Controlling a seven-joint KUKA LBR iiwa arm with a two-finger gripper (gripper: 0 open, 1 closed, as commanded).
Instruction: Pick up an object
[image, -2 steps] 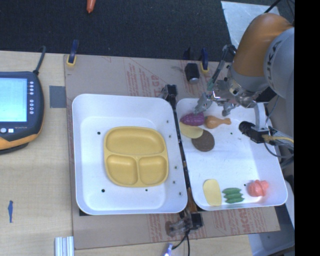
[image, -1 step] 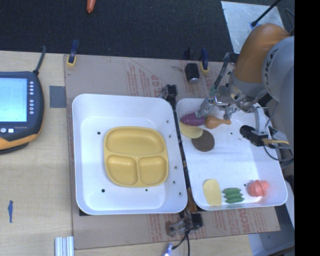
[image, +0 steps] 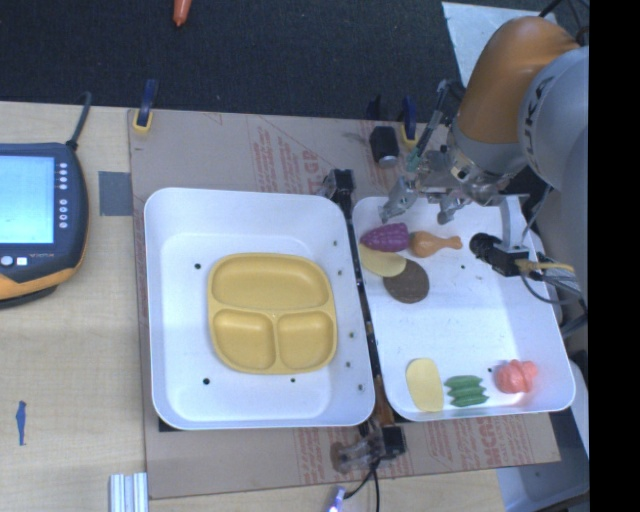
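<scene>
Camera view has us looking down on a worktop with two white bins; we start at the near edge and work back. In the right bin, nearest us, lie a pale yellow slab, a green ridged piece and a pink lumpy piece, all close to the near wall. The left bin carries a yellow divided tray.

Farther back in the right bin sits a cluster: a dark brown disc, a pale yellow round touching it, a purple ridged piece overlapping the round, and an orange-brown drumstick shape just beside the purple one. These all look like small toy foods (light, stiff plastic, we judge, and somewhat slick).

Beyond them, at the bin's far wall, the claw hangs with its two fingers spread and nothing between them, just above the purple piece and the drumstick.

We take the drumstick or the purple piece as the likely target. The drumstick seems best gripped across its thick end, since the thin handle could slide out. The purple piece's ridges should give some bite across its short width, though its neighbours crowd it. The flat disc and round offer little edge to pinch.
</scene>
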